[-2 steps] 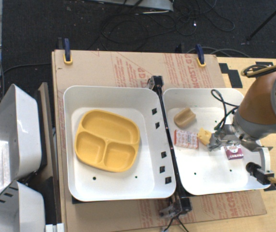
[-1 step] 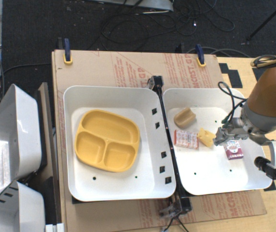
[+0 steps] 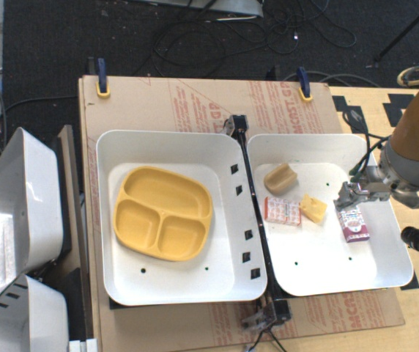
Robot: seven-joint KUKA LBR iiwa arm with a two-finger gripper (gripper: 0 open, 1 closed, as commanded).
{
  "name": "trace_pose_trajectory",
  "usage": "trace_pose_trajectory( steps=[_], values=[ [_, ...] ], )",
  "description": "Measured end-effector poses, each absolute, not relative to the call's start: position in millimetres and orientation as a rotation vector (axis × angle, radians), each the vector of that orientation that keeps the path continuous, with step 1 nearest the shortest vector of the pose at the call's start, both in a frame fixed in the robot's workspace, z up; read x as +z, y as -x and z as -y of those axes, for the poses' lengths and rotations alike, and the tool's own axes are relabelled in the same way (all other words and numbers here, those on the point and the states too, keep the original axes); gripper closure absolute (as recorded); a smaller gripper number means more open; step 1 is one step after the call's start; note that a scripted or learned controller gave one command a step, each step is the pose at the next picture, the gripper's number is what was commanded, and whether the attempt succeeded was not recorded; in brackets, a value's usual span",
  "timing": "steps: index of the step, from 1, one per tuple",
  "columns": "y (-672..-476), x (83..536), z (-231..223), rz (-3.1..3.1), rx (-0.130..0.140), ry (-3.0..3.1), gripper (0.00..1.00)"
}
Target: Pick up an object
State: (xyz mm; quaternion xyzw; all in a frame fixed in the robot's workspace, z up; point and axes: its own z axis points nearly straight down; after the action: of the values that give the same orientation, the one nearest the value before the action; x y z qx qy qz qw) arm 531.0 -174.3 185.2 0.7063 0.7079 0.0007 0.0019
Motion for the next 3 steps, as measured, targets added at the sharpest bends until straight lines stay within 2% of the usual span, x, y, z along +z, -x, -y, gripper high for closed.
trace_pose_trajectory(
  steps=[1, 2, 3],
  values=[
    [-532.7, 237.8, 174.5, -2.223, 0.003, -2.213, 1.0],
    [-552.6, 225.5, 124.0, -2.232, 0.001, -2.212, 1.0],
    [-574.4, 235.6, 75.7, -2.231, 0.003, -2.211, 1.0]
  ],
)
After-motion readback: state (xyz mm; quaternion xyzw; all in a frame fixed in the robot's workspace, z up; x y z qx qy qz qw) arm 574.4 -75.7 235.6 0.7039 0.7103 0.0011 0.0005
